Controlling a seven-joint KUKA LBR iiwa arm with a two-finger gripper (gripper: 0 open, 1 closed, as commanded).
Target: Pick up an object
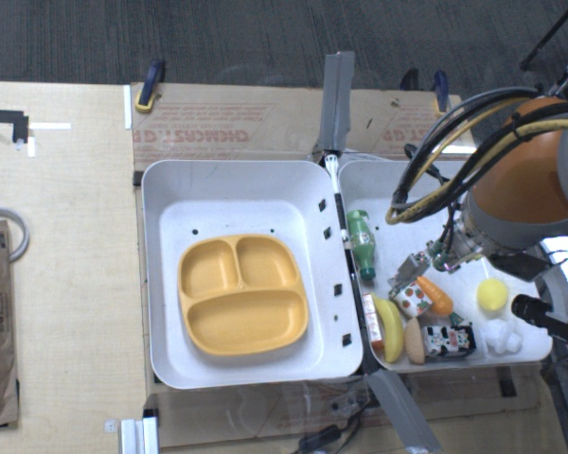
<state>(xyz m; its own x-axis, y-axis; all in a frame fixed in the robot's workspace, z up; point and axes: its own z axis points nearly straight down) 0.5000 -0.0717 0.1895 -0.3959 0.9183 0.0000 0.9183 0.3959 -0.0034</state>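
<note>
Right bin (379,173) holds the pickable items: a green bottle (362,242) by its left wall, a banana (390,327), a carrot (435,294), a yellow lemon (492,294), and small cartons. The gripper (412,274) hangs just above the carrot; whether anything is gripped cannot be determined. Left bin (170,197) contains a yellow divided plate (242,294).

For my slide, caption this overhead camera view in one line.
KUKA arm's gripper hovers over toy food in the right bin; a yellow divided plate sits in the left bin.
</note>
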